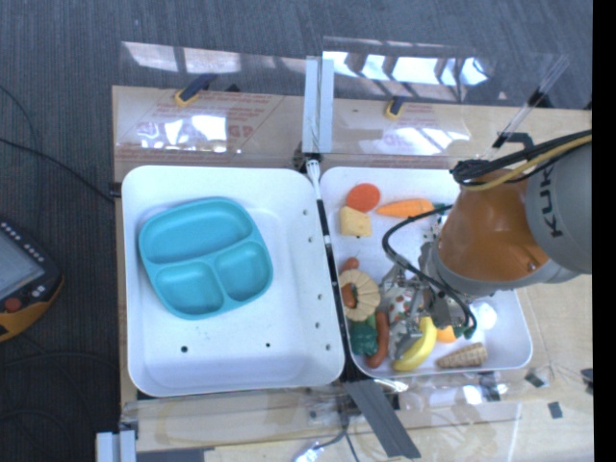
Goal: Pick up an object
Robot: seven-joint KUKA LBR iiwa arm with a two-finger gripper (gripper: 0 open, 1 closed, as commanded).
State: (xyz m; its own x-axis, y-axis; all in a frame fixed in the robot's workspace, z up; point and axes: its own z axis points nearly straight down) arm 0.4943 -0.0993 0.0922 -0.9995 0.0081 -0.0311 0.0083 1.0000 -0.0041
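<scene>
Pincer (416, 308) work sits low in the right bin (515, 349), down among the toy food, and whether it is spread or pressed together cannot be told: the orange band (491, 234) and the wrist above cover most of it. Nothing can be seen pinched in it, so the pick is judged not yet done.

Just below the pincer lies a banana (416, 349), touching or nearly touching the metal parts. Beside that, toward the bin's outer side, is a waffle cone (462, 356). On the side toward the other bin lie a red sausage-like piece (382, 338), a green piece (363, 338) and a round striped shell-like piece (358, 292). Well beyond the pincer, at the far end of the bin, sit a carrot (404, 207), a tomato (363, 197) and a yellow cheese wedge (355, 222).

The left bin (164, 354) holds a blue divided plate (204, 255), well apart from the pincer.

What is left, by this view: to close on one piece, probably the banana, and lift it clear
</scene>
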